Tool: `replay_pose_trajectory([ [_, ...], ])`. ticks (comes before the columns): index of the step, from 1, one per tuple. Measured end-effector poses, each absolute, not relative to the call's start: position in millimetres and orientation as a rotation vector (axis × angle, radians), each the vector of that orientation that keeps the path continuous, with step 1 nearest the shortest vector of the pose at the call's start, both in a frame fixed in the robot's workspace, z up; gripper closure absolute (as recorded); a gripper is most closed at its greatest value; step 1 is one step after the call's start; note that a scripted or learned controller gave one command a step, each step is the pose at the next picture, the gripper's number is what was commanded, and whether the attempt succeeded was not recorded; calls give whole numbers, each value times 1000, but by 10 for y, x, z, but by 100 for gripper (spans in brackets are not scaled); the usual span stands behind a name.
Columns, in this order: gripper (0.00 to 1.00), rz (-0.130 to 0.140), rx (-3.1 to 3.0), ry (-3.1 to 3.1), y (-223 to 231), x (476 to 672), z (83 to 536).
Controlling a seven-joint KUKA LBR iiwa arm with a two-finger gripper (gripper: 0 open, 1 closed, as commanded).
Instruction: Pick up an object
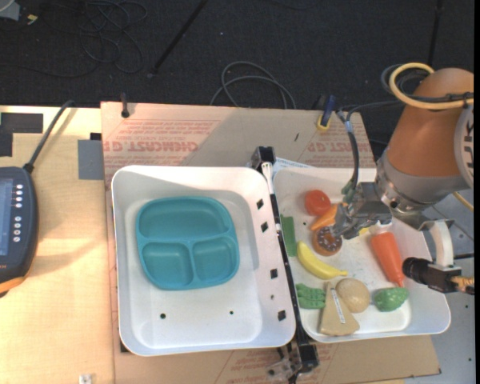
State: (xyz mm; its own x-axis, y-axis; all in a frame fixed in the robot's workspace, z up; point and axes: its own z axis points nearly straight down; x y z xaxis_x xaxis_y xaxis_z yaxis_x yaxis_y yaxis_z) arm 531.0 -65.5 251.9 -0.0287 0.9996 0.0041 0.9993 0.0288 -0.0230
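1. Two bins sit side by side; I have the gripper [342,225] low in the right bin [432,322], over a tight heap of toy food.
2. I cannot tell from this angle how the jaws stand, or whether anything sits between them.
3. Nearest the jaws is a brown donut [328,242], seemingly right under the tips. A red tomato [317,201] lies just above-left of them, with a small orange piece [326,218] between the two.
4. A banana [318,264] lies just below the donut, and a carrot [388,257] to the right of the jaws, under the wrist.
5. Further below are a potato [353,294], a tan wedge [334,316] and a broccoli [390,298].
6. My worry is crowding: a close could catch two items at once, or pinch an edge of the donut and squirt it aside.
7. The round tomato may also roll off if nudged.
8. The left bin [128,214] holds a teal tray [188,241], well apart from the jaws.
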Motion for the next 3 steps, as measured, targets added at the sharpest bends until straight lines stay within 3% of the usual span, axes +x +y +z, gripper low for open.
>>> replay_pose_trajectory([
  [1, 100, 4, -2217, -2220, -357, 5668, 1989],
  [2, 100, 7, -2217, -2218, -377, 5655, 2114],
  [3, 100, 3, -2220, -2220, -270, 6034, 1855],
])
